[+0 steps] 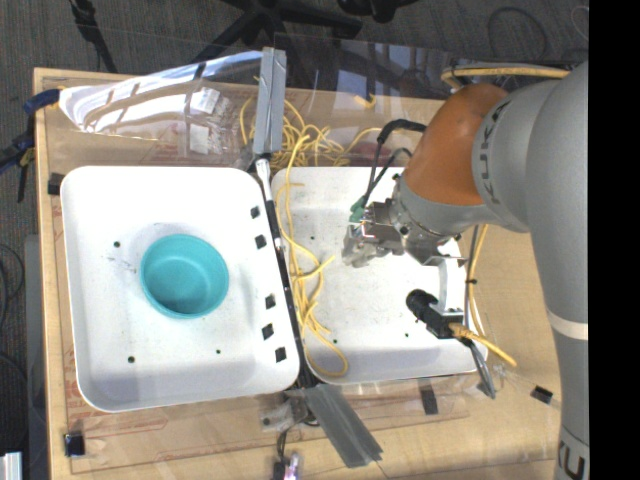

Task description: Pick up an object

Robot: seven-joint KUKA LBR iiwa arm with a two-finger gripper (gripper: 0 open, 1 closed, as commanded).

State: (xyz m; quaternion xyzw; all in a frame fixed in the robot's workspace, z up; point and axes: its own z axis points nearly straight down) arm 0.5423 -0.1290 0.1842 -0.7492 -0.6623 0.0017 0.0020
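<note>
A teal bowl [184, 274] sits upright in the middle of the left white bin [100, 368]. My gripper [362, 242] hangs over the upper middle of the right white bin [370, 353], close to its floor, with the grey arm and its orange band [455, 158] reaching in from the right. The bowl lies well to the left of the gripper, across the divider between the bins. Nothing can be made out between the gripper's tips.
Loose yellow cables [305, 288] trail along the divider and over the left part of the right bin, and more bunch up behind the bins [300, 143]. A clear plastic sheet [170, 103] lies at the bench's back left. A wooden bench edge [200, 438] runs along the front.
</note>
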